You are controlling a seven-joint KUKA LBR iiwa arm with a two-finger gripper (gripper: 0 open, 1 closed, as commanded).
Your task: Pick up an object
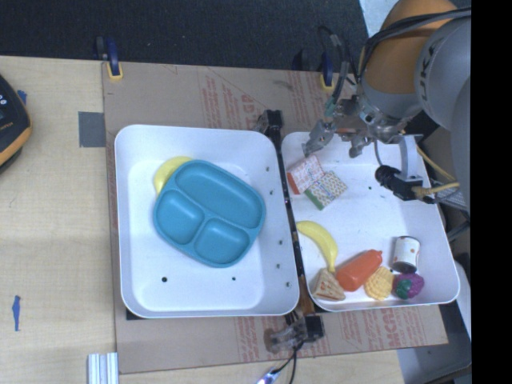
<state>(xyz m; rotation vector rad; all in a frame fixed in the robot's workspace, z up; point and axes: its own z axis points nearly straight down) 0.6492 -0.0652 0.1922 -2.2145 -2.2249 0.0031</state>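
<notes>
My gripper (336, 142) hangs over the far end of the right bin (436, 229), open, with nothing between its fingers. Just below it lie a red-and-white snack packet (304, 173) and a patterned packet (326, 189). Further toward the front of that bin are a banana (320, 242), an orange carrot-like toy (358, 269), a sandwich wedge (326, 286), a yellow waffle piece (379, 283), purple grapes (408, 286) and a small can (406, 254).
The left bin (136, 278) holds a blue divided plate (210, 212) resting partly over a yellow item (168, 171). A yellow-and-black device (11, 126) sits at the bench's left edge. Clamps (114, 58) hold the cardboard at the back.
</notes>
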